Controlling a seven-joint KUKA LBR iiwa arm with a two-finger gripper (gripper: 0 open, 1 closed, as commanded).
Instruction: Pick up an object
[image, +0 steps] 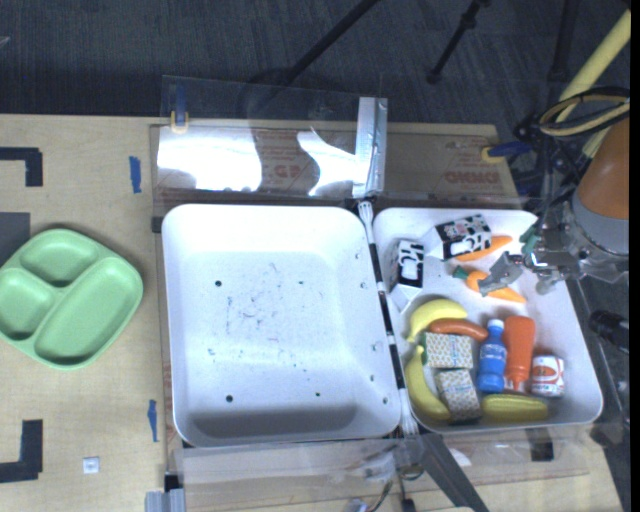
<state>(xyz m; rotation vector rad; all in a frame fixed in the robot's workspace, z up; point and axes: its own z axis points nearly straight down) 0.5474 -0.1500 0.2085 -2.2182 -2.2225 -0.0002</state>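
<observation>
The right bin (585, 345) holds many small items. Among them are a yellow banana (432, 312), a blue bottle (492, 358), an orange bottle (519, 348), a red-and-white can (546, 374) and two speckled blocks (449, 351). An orange carrot (482, 247) and a black-and-white box (461, 233) lie at the bin's far side. My gripper (503, 272) hangs low over the upper right part of this bin, just below the carrot and above another orange piece (508, 294). I see nothing clearly held in it.
The left bin (270, 300) is white with small dark specks. A green divided plate (65, 295) rests on the bench at far left. A clear panel (260, 150) stands behind the bins. Cables and the arm's body (605, 200) crowd the right side.
</observation>
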